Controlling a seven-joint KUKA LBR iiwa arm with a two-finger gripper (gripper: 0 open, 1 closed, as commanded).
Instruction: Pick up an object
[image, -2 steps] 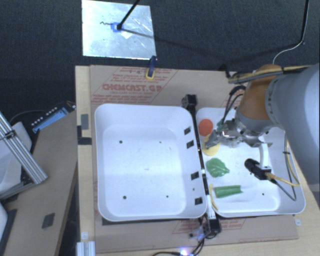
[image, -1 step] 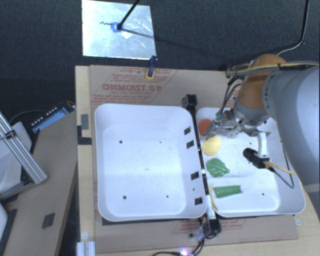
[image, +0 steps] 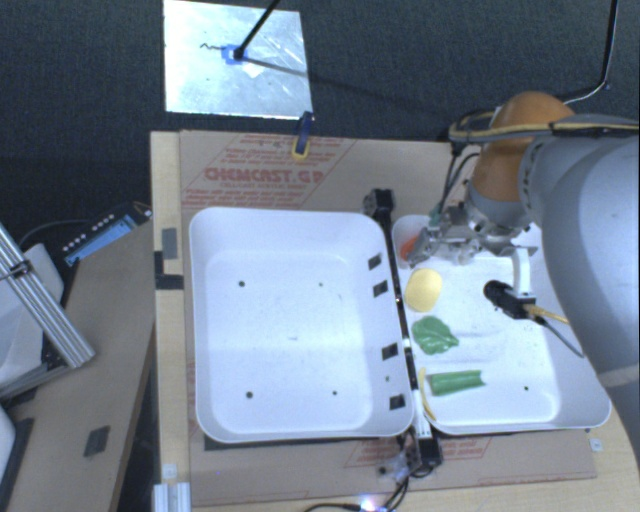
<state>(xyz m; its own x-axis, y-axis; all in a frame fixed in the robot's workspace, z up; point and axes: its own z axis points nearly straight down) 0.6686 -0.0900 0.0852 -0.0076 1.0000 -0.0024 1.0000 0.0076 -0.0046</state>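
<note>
A grey robot arm with an orange band reaches into the right bin (image: 575, 400) of two shallow white bins, seen from above. Its gripper (image: 447, 247) hangs low near the bin's far end; whether the jaws are spread or pressed together cannot be told, and nothing is seen pinched in them. Just below the jaws, apart from them, lies a pale yellow egg-shaped object (image: 424, 289), the likeliest thing to pick. It looks light, smooth and rigid, so it may roll or squirt out of a pinch; the safest hold is probably across its narrower middle. Beside the jaws, toward the bin's dividing wall, sits a small orange-red piece (image: 409, 246), too small to identify, close enough to be nudged. Beyond the egg shape lies a flat, crinkled green leaf-like piece (image: 434, 335), seemingly soft and thin, hard to grip from above. Farther on is a long green pod-like piece (image: 455, 381), well apart from the jaws. The dividing wall close beside the egg shape could crowd a jaw on that side. Farthest away are the left bin (image: 290, 330), the cardboard sheet (image: 260, 170) under both bins, and a shiny foil panel (image: 235, 60).
</note>
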